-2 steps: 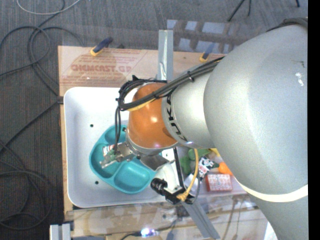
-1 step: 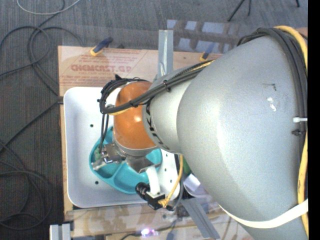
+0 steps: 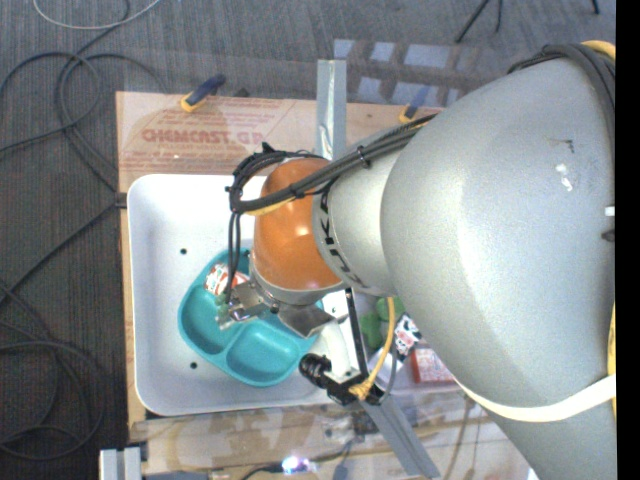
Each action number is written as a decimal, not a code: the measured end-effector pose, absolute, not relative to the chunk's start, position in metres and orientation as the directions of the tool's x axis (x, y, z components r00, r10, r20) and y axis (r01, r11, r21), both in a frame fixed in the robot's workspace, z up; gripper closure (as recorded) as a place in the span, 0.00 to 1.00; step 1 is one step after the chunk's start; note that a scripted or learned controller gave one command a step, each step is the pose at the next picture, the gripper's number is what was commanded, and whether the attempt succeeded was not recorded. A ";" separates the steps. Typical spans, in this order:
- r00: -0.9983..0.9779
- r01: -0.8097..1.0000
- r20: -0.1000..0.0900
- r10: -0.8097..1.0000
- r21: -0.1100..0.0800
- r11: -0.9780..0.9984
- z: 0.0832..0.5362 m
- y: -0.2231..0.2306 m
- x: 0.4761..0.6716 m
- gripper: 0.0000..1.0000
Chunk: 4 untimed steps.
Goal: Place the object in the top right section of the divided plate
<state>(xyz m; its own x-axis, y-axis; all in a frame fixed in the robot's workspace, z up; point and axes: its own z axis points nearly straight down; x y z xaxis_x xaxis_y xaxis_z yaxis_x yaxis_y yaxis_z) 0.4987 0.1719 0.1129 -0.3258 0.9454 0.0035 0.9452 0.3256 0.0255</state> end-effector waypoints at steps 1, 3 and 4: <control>-0.305 0.952 0.000 0.952 -0.004 0.305 0.140 0.112 0.492 1.00; -0.518 0.856 0.001 0.856 -0.007 0.518 0.146 0.219 0.483 1.00; -0.312 0.950 -0.001 0.950 -0.006 0.312 0.154 0.197 0.494 1.00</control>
